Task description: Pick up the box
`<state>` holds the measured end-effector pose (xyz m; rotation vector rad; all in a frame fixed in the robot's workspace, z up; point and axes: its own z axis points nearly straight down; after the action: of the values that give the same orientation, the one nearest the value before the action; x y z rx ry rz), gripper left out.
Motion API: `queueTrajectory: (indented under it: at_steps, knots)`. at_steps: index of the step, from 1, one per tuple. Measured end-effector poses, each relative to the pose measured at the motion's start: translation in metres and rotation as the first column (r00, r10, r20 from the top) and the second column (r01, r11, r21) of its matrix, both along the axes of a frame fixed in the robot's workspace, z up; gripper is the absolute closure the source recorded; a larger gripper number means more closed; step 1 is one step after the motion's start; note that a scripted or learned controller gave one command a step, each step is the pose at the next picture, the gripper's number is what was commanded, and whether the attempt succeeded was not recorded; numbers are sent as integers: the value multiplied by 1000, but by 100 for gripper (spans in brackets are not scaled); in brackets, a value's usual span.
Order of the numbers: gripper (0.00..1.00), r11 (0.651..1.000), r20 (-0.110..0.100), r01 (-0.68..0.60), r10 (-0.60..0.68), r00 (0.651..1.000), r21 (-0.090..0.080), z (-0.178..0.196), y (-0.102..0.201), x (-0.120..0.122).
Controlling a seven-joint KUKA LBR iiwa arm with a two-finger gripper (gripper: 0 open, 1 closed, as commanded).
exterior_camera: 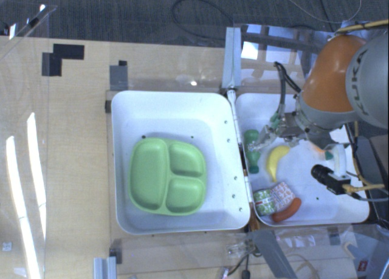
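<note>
Print is seen on the box point(275, 197) beside the banana point(277, 159), but no wording can be read.

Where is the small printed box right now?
The small printed box lies near the front edge of the right white bin, touching the red sausage, just in front of the yellow banana.

**What you cannot make out in the right bin**

The arm point(340, 83) covers the far right part of the right bin point(316, 211), and the picture's right edge cuts the arm off. Near the bin's left wall, the gripper point(267, 138) is too small and blurred for you to read. A green item point(251, 150) beside that wall is too blurred to name.
</note>
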<state>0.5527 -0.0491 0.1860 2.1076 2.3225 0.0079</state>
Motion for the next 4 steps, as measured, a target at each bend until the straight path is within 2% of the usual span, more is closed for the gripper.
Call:
queueTrajectory:
  at_steps: [1,2,3,4]
  knots:
    - [0,998,-3,-68,68,998,-1,-43,-42,-60]
    - [0,996,5,-94,94,996,-1,-97,-59,-61]
    - [100,995,16,-96,96,995,-2,-84,-58,-57]
    - [0,995,15,-96,96,995,-2,-84,-58,-58]
